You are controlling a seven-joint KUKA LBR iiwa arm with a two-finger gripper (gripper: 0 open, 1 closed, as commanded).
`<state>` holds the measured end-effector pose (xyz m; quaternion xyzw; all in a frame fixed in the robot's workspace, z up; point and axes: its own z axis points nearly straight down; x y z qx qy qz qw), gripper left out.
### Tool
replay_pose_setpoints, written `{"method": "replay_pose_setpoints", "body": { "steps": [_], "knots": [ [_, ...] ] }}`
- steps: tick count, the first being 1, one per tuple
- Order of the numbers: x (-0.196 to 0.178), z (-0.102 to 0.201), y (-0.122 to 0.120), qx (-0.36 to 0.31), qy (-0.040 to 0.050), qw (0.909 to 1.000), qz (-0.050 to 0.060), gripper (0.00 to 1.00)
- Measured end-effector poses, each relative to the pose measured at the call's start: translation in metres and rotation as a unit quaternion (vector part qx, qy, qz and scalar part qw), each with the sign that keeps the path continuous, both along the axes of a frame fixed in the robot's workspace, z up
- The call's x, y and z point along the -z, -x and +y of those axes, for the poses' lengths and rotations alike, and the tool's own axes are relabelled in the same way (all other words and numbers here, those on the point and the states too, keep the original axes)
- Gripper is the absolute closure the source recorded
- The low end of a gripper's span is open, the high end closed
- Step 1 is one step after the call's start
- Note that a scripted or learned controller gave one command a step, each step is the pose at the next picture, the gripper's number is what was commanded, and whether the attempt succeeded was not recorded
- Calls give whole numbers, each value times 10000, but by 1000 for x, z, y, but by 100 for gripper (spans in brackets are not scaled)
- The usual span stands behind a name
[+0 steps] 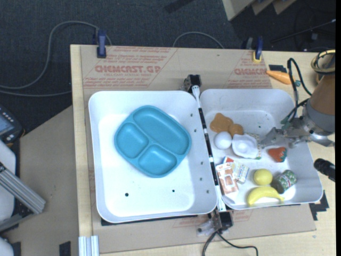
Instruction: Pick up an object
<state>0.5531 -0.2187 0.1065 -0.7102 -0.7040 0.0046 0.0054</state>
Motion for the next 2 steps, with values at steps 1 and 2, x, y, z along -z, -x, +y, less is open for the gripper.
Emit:
{"method": "replay_pose_setpoints", "body": {
  "steps": [1, 2],
  "knots": [
    [19, 12, 30, -30, 9, 9999, -119, 0],
    [8, 11, 30, -40, 24, 9999, -121, 100]
  ]
}}
